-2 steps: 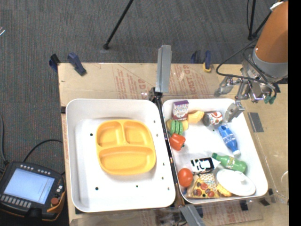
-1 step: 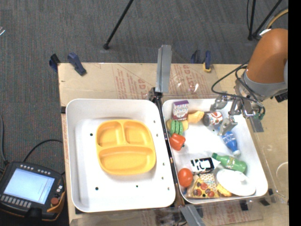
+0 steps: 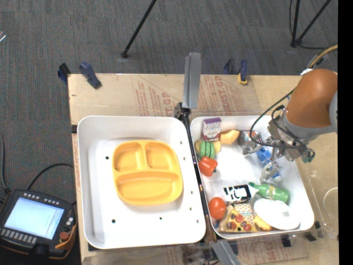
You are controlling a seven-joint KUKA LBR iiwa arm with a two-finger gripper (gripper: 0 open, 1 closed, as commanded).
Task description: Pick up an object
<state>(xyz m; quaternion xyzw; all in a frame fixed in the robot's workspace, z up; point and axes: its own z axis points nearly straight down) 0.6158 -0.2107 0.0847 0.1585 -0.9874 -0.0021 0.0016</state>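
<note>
Pincer (image 3: 269,158) is positioned low over the right bin (image 3: 306,202), in its upper right part, below the arm's (image 3: 309,105) orange band; whether its fingers are spread or closed cannot be told from this angle, and nothing is seen between them. One small blue object (image 3: 265,154) lies directly at the pincer, its nature not determinable. Right bin contents, counted outward from there: one green bottle (image 3: 271,192) lying on its side just below the pincer; one white plate (image 3: 276,213) in the lower right corner; one pizza slice (image 3: 239,220) beside the plate; one red tomato (image 3: 217,207) at the lower left; one black-and-white item (image 3: 237,192) between tomato and bottle; one red pepper (image 3: 208,165) near the left wall; one green ribbed piece (image 3: 208,148) above it; one orange-yellow piece (image 3: 230,137) further up; one purple carton (image 3: 211,128) standing at the top left. Left bin (image 3: 91,164) holds one yellow divided tray (image 3: 148,171) with three compartments, roughly central. Both bins, two in total, sit side by side and touching on the cardboard-covered worktop (image 3: 138,95). Two blue clamps (image 3: 89,74) grip the worktop's far left edge. One teach pendant (image 3: 36,220) lies on the floor at lower left.
</note>
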